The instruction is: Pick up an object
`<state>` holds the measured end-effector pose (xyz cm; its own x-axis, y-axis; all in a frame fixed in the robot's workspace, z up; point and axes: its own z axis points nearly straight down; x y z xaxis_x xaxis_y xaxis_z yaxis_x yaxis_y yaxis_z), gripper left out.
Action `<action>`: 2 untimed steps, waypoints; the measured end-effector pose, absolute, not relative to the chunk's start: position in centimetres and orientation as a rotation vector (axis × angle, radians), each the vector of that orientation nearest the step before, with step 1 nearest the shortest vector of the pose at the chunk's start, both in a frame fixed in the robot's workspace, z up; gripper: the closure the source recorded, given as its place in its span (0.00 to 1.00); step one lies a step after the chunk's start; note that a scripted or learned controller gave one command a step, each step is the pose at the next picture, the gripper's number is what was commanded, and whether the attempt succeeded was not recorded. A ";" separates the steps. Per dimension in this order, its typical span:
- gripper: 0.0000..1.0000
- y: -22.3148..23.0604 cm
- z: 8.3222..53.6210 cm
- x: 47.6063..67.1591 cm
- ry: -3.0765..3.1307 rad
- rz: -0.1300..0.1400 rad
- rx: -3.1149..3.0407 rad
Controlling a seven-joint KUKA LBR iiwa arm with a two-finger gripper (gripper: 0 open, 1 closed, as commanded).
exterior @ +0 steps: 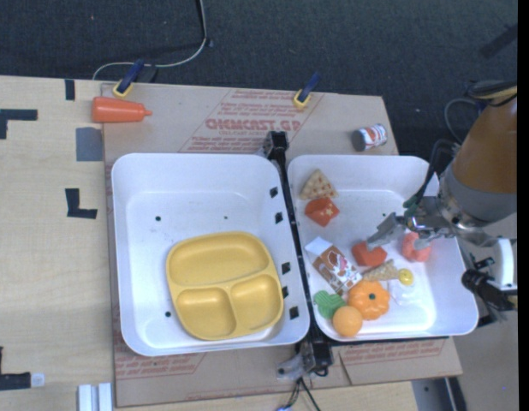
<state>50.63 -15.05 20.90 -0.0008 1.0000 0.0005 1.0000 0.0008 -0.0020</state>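
My gripper (407, 236) hangs low over the right bin (380, 171), near its right wall, and looks open. A small pink-red piece (414, 247) lies just under it, between the fingers, though no grip on it shows. Just left of the gripper sits a red toy fruit (367, 254). Nearby lie a tan wedge (380, 271), a small yellow piece (406, 276), a printed snack packet (335, 266), an orange pumpkin (370, 300), an orange ball (347, 321) and a green piece (327, 301). A red block (323, 211) and a cracker-like slice (317, 183) lie farther back.
The left bin (196, 178) holds a yellow divided plate (223, 285). On the bench behind the bins lie an orange toy (119, 110) and a small can (370, 137). A black divider (286, 221) runs between the bins. The arm's grey body (483, 169) fills the right side.
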 end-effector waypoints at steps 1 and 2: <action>0.00 -13.2 11.0 53.9 -2.234 -0.019 -2.232; 0.00 -12.0 10.5 53.9 -2.238 -0.024 -2.243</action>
